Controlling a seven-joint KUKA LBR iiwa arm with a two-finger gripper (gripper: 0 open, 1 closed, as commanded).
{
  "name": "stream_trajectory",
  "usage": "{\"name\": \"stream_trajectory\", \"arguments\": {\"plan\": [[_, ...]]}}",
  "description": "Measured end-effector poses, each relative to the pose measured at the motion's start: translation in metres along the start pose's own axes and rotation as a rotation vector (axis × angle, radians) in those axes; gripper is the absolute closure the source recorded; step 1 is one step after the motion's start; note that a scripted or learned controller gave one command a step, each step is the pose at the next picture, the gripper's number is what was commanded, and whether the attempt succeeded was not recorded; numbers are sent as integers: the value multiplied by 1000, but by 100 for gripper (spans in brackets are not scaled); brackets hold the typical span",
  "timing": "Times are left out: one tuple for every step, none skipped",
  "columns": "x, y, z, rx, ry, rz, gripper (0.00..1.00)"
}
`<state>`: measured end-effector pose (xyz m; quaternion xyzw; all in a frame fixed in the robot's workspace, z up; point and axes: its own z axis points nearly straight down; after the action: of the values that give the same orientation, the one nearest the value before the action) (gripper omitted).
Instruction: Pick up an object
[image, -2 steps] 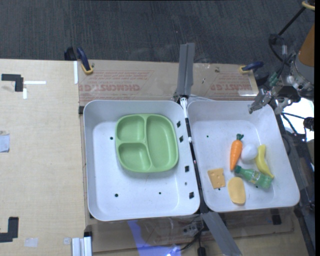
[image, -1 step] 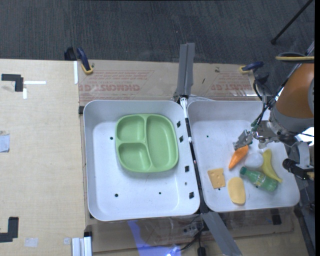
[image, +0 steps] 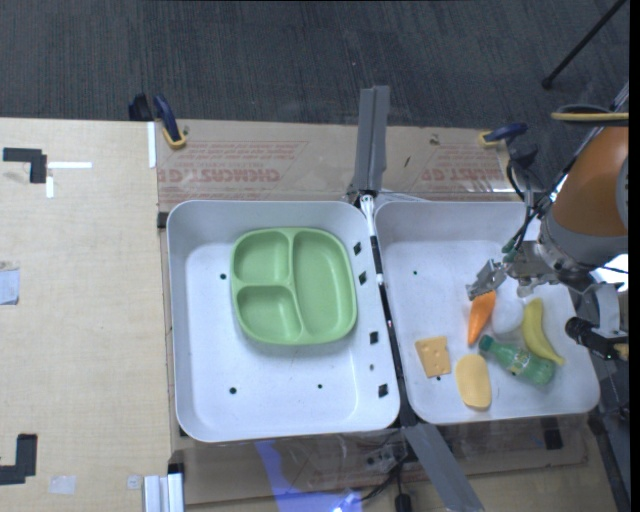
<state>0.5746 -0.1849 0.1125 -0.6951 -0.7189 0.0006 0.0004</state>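
Observation:
The right bin (image: 440, 255) holds an orange carrot (image: 481, 318), a yellow banana (image: 540, 332), a green bottle (image: 518, 361) lying on its side, a flat cheese slice (image: 433, 356) and a yellow oval piece (image: 474, 383). A pale white object (image: 508, 314) lies between the carrot and the banana. My gripper (image: 495, 277) hangs low over the bin's right half, right at the carrot's upper end. The arm's orange band (image: 598, 185) rises behind it.
In the left bin (image: 200, 340) a green divided plate (image: 294, 287) lies slightly towards the back. A grey divider post (image: 372, 140) stands behind the seam of the two bins. Clamps (image: 168, 120) hold the cardboard backing at the far edge.

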Motion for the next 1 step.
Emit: {"name": "stream_trajectory", "arguments": {"plan": [[0, 0, 0, 0, 0, 0, 0]]}}
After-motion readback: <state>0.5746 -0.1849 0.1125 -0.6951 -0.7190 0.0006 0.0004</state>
